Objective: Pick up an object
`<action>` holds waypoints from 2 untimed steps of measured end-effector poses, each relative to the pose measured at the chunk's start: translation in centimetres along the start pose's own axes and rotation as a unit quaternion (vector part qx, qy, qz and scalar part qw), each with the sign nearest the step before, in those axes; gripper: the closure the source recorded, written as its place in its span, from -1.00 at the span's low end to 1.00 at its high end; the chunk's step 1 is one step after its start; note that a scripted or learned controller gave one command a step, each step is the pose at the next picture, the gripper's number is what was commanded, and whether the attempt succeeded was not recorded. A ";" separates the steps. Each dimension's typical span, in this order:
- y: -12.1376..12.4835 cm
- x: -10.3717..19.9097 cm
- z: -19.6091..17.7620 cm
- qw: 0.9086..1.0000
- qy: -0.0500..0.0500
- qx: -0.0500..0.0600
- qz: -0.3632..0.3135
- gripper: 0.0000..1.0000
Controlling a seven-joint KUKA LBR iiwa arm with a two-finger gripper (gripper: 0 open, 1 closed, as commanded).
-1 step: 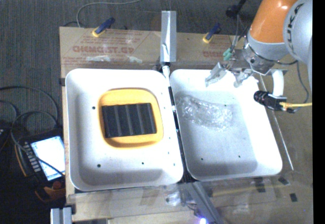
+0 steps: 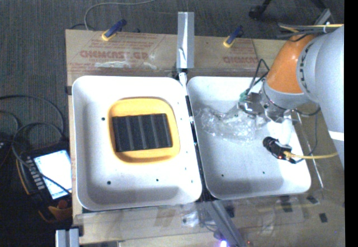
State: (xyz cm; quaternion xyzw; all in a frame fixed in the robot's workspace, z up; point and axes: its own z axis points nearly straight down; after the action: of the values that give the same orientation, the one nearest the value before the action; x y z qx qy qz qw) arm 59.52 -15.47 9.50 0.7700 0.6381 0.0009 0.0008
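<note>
A yellow pad with a black ribbed middle (image 2: pixel 143 130) lies flat in the left bin (image 2: pixel 89 94). A crumpled piece of clear plastic (image 2: pixel 226 124) sits in the upper middle of the right bin (image 2: pixel 251 181). My gripper (image 2: pixel 253 108) hangs low in the right bin, at the right edge of the clear plastic and apparently touching it. The wrist with its orange band (image 2: pixel 286 68) leans in from the right and hides the gripper's tip.
A black connector with a yellow cable (image 2: pixel 274 146) dangles from the arm over the right bin's right side. A grey divider post (image 2: pixel 185 38) stands behind the seam between the bins. Blue-and-yellow clamps (image 2: pixel 113 29) hold the back board.
</note>
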 end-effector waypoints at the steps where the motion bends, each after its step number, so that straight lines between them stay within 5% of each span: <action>1: 0.6 -0.4 0.3 0.997 0.000 -0.005 -0.074 -1.00; 2: 0.6 -0.4 0.3 0.997 0.000 -0.005 -0.073 -1.00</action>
State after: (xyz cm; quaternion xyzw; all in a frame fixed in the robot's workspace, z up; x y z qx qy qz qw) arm 60.02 -15.96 9.20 0.7210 0.6929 0.0036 0.0047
